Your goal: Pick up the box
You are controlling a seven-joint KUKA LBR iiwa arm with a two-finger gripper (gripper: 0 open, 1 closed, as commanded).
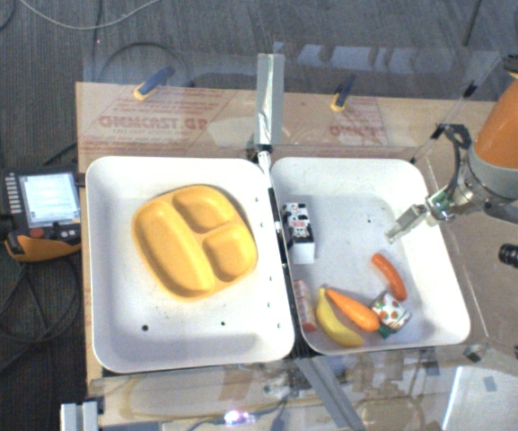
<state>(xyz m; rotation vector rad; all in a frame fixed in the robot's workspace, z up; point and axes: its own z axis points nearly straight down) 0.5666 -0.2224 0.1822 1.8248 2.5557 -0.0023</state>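
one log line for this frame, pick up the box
target: small black-and-white box, right bin's left wall | gripper: above right bin, apart from box | box not held

We've got just one fixed camera here, mounted high over the worktop (pixel 106 124) and angled down, far enough back to take in both white bins (pixel 115 330) plus some floor around them.

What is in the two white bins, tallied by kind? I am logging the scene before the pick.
Trays: 1, the yellow plastic divided tray in the left bin
Boxes: 1, the small black-and-white carton
Toy foods: 3, the yellow banana, orange carrot, red sausage
Other: 1, a small red, white and green item
Total: 6
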